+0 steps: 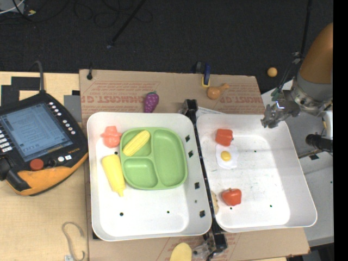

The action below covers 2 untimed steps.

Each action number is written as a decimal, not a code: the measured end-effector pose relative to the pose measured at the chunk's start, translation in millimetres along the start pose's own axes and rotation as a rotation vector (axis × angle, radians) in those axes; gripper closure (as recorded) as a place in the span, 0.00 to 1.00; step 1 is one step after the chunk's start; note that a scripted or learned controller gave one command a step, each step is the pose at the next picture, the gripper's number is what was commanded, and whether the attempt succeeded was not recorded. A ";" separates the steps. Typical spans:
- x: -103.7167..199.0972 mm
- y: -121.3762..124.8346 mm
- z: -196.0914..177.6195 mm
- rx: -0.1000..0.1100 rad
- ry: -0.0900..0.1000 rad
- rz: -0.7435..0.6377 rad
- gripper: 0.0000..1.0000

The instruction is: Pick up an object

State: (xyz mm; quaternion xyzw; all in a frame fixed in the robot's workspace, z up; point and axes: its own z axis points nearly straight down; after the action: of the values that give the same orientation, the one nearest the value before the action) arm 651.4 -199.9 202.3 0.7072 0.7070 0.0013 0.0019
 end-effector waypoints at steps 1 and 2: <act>-2.0 0.3 -27.6 0.002 0.000 0.000 1.00; 46.9 -10.7 -24.3 0.007 0.003 -0.002 1.00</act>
State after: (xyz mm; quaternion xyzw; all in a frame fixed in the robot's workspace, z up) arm 640.6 -153.0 226.5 0.7066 0.7076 -0.0003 -0.0016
